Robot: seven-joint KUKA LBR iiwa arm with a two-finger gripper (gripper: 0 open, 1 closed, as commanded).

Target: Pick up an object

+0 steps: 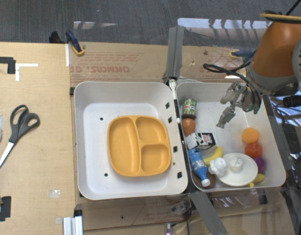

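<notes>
Object: no one target is fixed; the nearest candidates are the orange ball (250, 134) and the red ball (254, 149) touching below it, by the right bin's (209, 88) right wall.
Other candidates: a green-labelled can (189, 107) and a brown egg-shaped piece (188, 126) along the left wall; a small black-and-white carton (203, 140), a banana (213, 155) and a blue bottle (198, 167) toward the near left corner; a white plate (237, 171) with white cups on it at the near edge.
Gripper: the gripper (228, 112) hangs above the bare far-middle floor of the right bin, fingers spread apart with nothing between them.
Step in hand: judged as the approach, before any descent on a pick.
Doing it well: the orange ball looks the easiest; centre over it and close across its widest part, as a round thing may slip out sideways.
Edges: the balls sit close to the right wall, so the outer finger has little room there.
Open room: the far half of the right bin is free for lowering and lifting.
Left bin: the left bin (87, 146) holds a yellow divided tray (139, 145) in its middle.
</notes>
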